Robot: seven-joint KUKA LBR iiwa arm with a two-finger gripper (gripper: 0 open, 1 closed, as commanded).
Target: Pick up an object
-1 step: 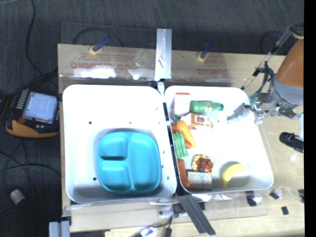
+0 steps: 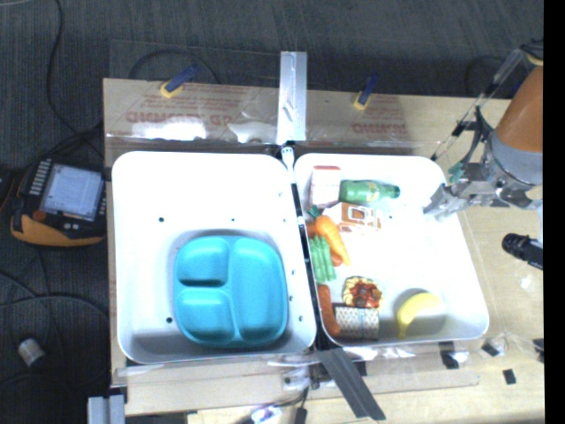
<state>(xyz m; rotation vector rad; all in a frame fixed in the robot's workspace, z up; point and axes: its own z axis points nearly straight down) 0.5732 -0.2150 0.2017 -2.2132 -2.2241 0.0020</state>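
The right bin (image 2: 441, 263) holds several toy foods. A green bottle (image 2: 369, 190) lies at the back beside a white and red box (image 2: 325, 184) and an orange-white carton (image 2: 357, 217). An orange carrot (image 2: 329, 237), a green vegetable (image 2: 318, 259) and a red sausage (image 2: 325, 299) line the bin's left wall. Near the front are a pizza piece (image 2: 362, 291), a patterned box (image 2: 356, 322) and a yellow fruit (image 2: 418, 307). My gripper (image 2: 444, 201) hangs over the bin's back right rim, apart from every object, with nothing seen in it.
A blue divided plate (image 2: 231, 290) lies in the left bin (image 2: 141, 237). A metal post (image 2: 292, 95) stands behind the divider between the bins. The middle and right of the right bin's floor (image 2: 415, 246) are bare white.
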